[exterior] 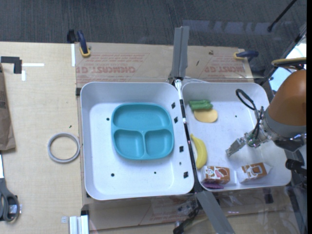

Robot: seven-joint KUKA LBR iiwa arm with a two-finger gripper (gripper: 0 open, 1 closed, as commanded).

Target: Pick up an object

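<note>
Pale wooden bench (39, 106) stands on dark grey carpet (146, 9).

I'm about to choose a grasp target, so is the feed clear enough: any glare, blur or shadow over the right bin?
Camera view: even light, soft shadows; bright glare at the upper right edge behind the arm; the gripper is slightly blurred; the banana and the two packets read clearly.

cardboard sheet (146, 62) | red print, reversed, not readable | snack packets (217, 174) | labels too small
</note>
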